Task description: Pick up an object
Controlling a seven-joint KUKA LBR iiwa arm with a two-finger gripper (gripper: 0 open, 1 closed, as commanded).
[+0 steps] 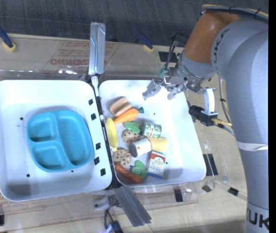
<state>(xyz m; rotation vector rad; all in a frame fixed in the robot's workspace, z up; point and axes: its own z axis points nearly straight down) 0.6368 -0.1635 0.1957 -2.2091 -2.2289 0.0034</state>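
Grey arm [240, 81] with its orange band reaching in from the right, over the far right corner of the right bin [184, 130]. Gripper [161, 92] hanging above bare white floor near that bin's far wall, its two fingers [149, 92] spread wide apart with nothing between them. Well clear of the toy food, all of it heaped toward the right bin's left half and lying untouched. Nearest the gripper, a hot dog bun [119, 104], with an orange carrot [127, 115] just beside it on the near side. Along the dividing wall, a yellow banana [111, 132], lying lengthwise. In the middle of the heap, a green can [152, 129] on its side, a green leafy piece [133, 126] touching it, and a speckled cookie [128, 136] just below. Nearer the camera, a white cup [141, 146] tipped over, against a pale yellow lump [160, 143]. Close to the front wall, a second cookie [121, 156], a red and white carton [157, 164], a piece of broccoli [138, 168] and a reddish sausage [128, 175], all crowded together and touching. In the left bin [2, 91], a blue divided tray [59, 140] lying flat near the middle, apart from the walls.
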